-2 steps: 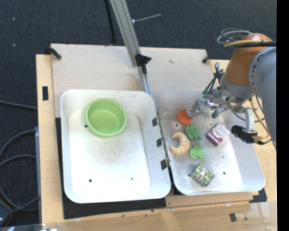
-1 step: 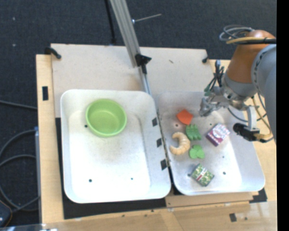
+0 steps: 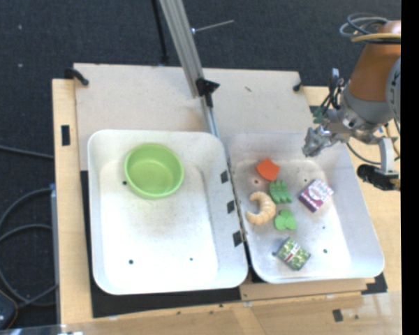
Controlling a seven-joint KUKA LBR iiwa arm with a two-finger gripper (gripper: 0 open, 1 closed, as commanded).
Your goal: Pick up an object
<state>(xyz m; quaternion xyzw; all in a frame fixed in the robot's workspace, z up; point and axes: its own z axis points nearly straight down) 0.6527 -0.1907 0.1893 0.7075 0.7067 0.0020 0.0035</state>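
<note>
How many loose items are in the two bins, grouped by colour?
Green: 3, the bowl in the left bin, the block and the small green piece in the right bin
Orange-red: 1, the orange piece
Tan: 1, the croissant
Purple and white: 1, the purple box
Green and white patterned: 1, the patterned box
Total: 7

Lime green bowl (image 3: pixel 153 171), orange block (image 3: pixel 267 169), tan croissant (image 3: pixel 261 209).

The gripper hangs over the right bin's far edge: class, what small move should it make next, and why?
Probably shift toward the orange piece and descend. The gripper sits above the right bin near its far rim, holding nothing, and the orange piece looks like the nearest object, lying apart from the croissant.
</note>
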